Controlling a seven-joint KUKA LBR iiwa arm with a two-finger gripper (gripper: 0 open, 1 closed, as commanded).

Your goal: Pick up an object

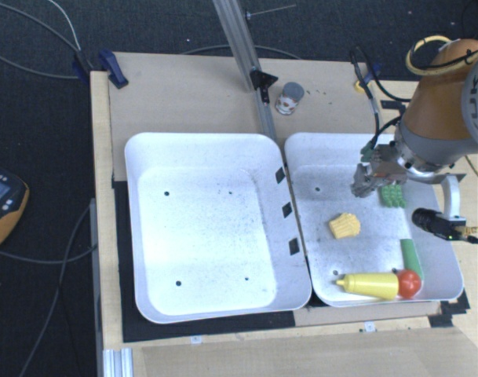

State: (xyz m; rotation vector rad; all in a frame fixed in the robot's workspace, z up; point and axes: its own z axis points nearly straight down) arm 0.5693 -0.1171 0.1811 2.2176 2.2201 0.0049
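Note:
My gripper [366,181] hangs over the upper middle of the right bin [317,157], its grey fingers pointing down at the bin floor. Just to its right lies a green ridged block [393,195], partly under the wrist. A yellow corn-like piece [344,226] lies below and left of the gripper, apart from it. Near the bin's front edge rests a yellow bottle [370,285] on its side, with a red ball [410,283] at its right end and a green stick [411,254] above that. I see nothing between the fingers.
The left bin [203,226] sits beside the right one, joined by black clips [286,209]. A metal post [237,30] slants up from the bench's back, with a small round metal part [289,96] near it. Cables [376,100] run along the arm.

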